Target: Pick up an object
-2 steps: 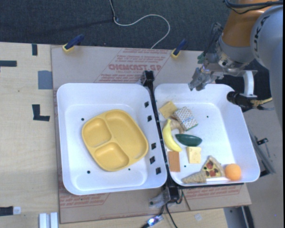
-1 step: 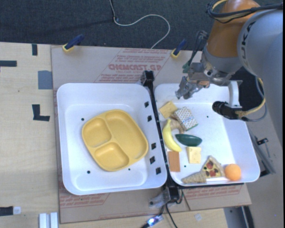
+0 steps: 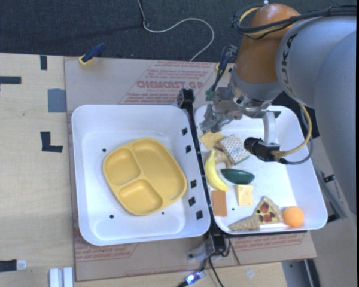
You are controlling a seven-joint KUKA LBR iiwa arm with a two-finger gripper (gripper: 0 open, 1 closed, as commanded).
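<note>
Fingers on the gripper [image 3: 212, 123] are pointed down into the upper left corner of the right bin [image 3: 308, 178], but whether they're spread or pinched I honestly can't tell, and nothing visibly sits between them. Closest target looks like the pale yellow cheese-like wedge [image 3: 210, 139] just below the tips, with a patterned cracker [image 3: 233, 148] beside it and a banana [image 3: 213, 172] further down. My guess at the risk: everything's packed tight against the bin wall, so the fingers could jam on the rim or nudge neighbours instead of gripping. Yellow divided plate [image 3: 145, 175] sits in the left bin [image 3: 93, 124].
</note>
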